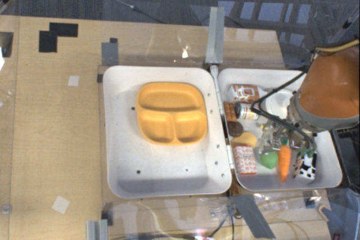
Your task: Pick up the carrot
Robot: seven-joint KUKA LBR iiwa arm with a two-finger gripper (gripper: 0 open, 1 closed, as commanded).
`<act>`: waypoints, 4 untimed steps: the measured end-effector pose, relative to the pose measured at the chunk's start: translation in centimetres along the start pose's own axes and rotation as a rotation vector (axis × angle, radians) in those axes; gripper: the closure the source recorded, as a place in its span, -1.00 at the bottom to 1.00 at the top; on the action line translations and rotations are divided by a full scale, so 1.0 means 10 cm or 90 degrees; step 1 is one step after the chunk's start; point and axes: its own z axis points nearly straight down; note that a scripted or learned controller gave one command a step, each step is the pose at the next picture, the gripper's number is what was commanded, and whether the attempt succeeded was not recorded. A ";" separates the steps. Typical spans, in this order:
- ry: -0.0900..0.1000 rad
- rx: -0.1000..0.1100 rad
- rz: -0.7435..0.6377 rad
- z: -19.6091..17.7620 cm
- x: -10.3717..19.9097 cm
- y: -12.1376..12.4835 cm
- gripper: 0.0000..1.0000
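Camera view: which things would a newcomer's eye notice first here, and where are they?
First comes the yellow plastic plate with three compartments, alone in the middle of the left white bin. Next is the grey arm with its broad orange band, reaching from the right over the right white bin. There the bright orange carrot lies near the front among crowded small items, beside a green round object.

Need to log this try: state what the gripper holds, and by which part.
Cannot be told. The gripper sits right at the top end of the carrot in the right bin, but its hardware hides whether the carrot is clasped.
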 end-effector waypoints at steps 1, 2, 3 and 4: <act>0.002 0.000 -0.153 -0.14 -0.05 0.10 1.00; 0.005 -0.001 -0.366 0.33 -0.33 -0.27 1.00; 0.005 -0.002 -0.546 0.73 -0.37 -0.64 1.00; 0.003 -0.001 -0.547 0.72 -0.38 -0.64 -1.00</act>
